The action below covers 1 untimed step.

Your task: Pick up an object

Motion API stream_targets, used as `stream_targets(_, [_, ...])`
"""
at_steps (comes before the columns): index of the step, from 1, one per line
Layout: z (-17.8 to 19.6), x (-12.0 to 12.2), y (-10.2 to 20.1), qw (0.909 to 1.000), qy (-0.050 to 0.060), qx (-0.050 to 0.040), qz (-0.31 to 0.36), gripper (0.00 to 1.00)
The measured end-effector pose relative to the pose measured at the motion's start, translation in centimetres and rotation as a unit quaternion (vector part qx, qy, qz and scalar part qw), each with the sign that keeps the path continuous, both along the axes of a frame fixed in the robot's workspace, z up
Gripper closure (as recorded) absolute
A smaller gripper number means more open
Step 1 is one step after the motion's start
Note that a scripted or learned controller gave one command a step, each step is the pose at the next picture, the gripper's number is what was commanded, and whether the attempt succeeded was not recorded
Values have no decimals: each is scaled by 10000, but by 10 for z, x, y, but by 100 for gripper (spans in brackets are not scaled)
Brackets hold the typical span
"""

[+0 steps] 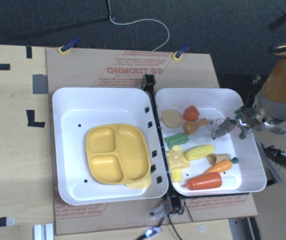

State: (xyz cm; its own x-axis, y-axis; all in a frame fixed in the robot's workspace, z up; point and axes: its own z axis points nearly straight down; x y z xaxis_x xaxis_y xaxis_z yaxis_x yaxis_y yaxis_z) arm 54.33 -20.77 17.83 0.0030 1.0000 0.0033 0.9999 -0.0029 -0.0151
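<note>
Because the arm reaches in from the right of the frame, its pincer (227,127) hangs over the right edge of the right bin (243,100), where the pickable things are crowded. The grey metal fingers look to be slightly parted with nothing between them, though they are small and blurred, so whether the pincer is wide or narrow I cannot tell.

Any of the toy foods in that bin could serve the task. Toward the bin's upper left lie a flat tan disc (172,117), a small red tomato (191,113) and a tan drumstick-shaped piece (197,126); the last is nearest the pincer. Below them sit a green pod-like piece (176,139), a ribbed yellow corn cob (199,151), a pale yellow chunk (177,159) against the left wall, an orange carrot (220,166) with a green tip, and a glossy red pepper (204,182) along the lower wall. All look like smooth moulded plastic, rounded and tapering, so a grasp across the narrow axis would probably hold best.

In the left bin (62,104) a yellow divided plate (117,151) rests near the middle, three compartments, matte, with a second yellow piece peeking out beneath its lower right edge. Both bins stand on a cardboard sheet (127,69) on the table (12,144), held at the top by two clips.
</note>
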Motion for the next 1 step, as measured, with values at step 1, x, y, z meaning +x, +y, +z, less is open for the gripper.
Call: stream_targets(1, [8,3,0,10000,-65,-15,21,0])
